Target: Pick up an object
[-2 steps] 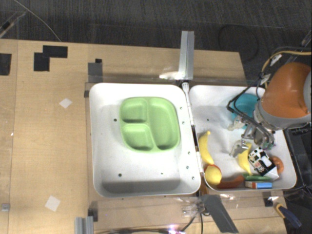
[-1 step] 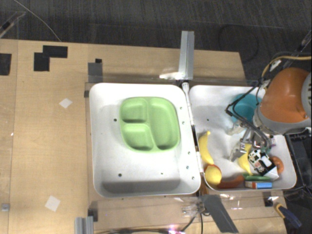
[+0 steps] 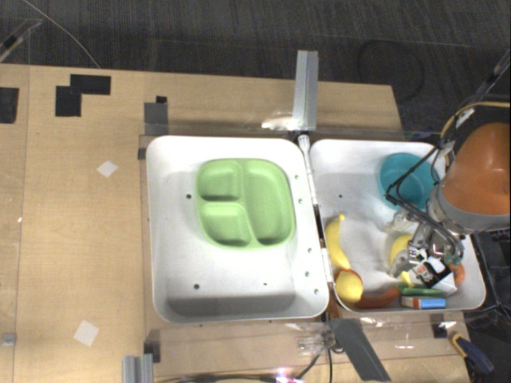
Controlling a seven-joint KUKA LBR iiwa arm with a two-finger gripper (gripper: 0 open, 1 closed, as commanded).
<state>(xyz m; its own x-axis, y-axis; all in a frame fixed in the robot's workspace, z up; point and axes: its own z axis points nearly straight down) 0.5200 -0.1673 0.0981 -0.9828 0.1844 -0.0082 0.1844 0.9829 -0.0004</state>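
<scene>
My gripper (image 3: 421, 263) hangs low over the front right part of the right bin (image 3: 351, 174), under the orange band of the arm (image 3: 479, 174). It is down among small items: a yellow piece (image 3: 398, 250) just to its left and a green and blue block (image 3: 423, 300) in front of it. A banana (image 3: 337, 244) lies along the bin's left side, with a yellow round fruit (image 3: 348, 284) and a brown sausage-shaped item (image 3: 380, 298) near the front wall. A teal cup (image 3: 403, 178) stands at the back of the bin.
The left bin (image 3: 172, 214) holds a green divided tray (image 3: 243, 202). A metal post (image 3: 306, 90) rises behind the divider between the bins. Black cables run from the arm across the teal cup.
</scene>
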